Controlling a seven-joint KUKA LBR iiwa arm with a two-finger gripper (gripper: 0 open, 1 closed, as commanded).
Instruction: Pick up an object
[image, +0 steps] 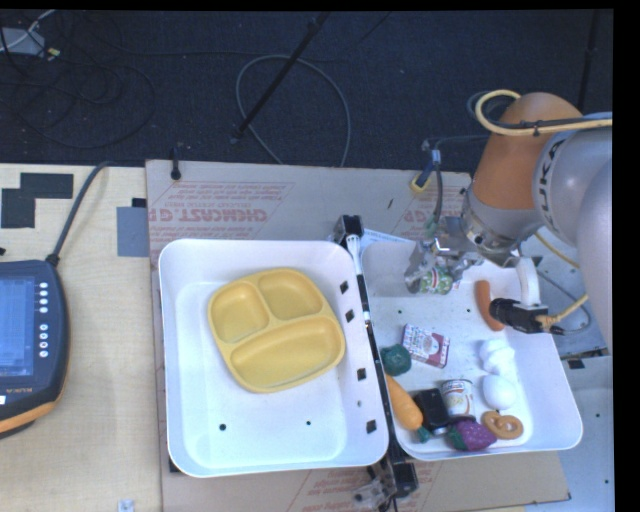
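Cardboard sheeting covers the counter (250, 200), on which two white bins are set side by side. A yellow divided plate (277, 327) is seen in the left bin (190, 420). Small items are clustered in the right bin (560, 400): a carrot (404, 402), a small can (457, 396), a red-and-white packet (427, 345). The claw (436, 270) is positioned at that bin's far edge; whether anything is gripped cannot be told. The approach step is judged in hand. A descent onto one chosen item is called for next.

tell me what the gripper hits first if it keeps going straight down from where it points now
Probably the bare floor of the right bin under the gripper, well short of the small red-and-white packet; depth is unclear.
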